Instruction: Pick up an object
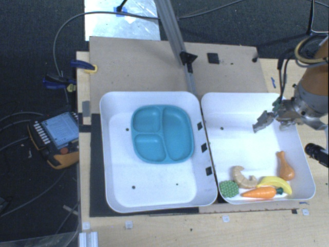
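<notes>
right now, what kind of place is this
Probably a robot lab test bench: two white bins on a board, an arm with a gripper over toy food, and loose cables and clamps around it.

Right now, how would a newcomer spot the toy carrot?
Look in the right white bin, at its near edge where the toy foods cluster. The carrot lies flat there, just below the yellow banana. It is the only orange tapered piece with a green tip.
</notes>
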{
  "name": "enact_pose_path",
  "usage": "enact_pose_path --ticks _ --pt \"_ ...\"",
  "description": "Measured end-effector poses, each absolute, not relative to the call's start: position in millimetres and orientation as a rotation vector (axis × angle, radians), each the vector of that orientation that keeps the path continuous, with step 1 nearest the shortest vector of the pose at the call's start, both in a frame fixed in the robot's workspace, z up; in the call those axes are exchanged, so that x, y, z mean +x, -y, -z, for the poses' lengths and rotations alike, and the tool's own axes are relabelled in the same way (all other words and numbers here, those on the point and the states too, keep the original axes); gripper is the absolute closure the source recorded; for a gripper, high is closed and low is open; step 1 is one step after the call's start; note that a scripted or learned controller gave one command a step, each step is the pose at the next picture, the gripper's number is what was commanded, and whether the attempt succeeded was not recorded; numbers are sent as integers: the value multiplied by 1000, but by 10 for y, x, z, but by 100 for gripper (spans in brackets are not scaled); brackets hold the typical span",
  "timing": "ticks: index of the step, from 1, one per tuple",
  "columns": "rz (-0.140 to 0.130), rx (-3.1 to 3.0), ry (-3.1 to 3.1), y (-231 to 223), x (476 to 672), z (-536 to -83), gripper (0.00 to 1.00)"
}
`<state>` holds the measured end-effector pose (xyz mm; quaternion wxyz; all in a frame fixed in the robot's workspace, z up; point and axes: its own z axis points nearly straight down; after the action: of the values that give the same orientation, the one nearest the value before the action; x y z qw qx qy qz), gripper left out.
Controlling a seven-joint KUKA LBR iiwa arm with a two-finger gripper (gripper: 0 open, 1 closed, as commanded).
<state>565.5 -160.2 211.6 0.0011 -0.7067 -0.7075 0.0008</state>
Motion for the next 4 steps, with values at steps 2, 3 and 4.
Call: enact_pose_path --ticks 2,3,4 --pt "-2 -2219 2222 1645 5681 -871 0" --pt "4 -2223 2226 1649 5699 -1017 100" --pt "5 -2220 2230 1643 5705 -1453 100"
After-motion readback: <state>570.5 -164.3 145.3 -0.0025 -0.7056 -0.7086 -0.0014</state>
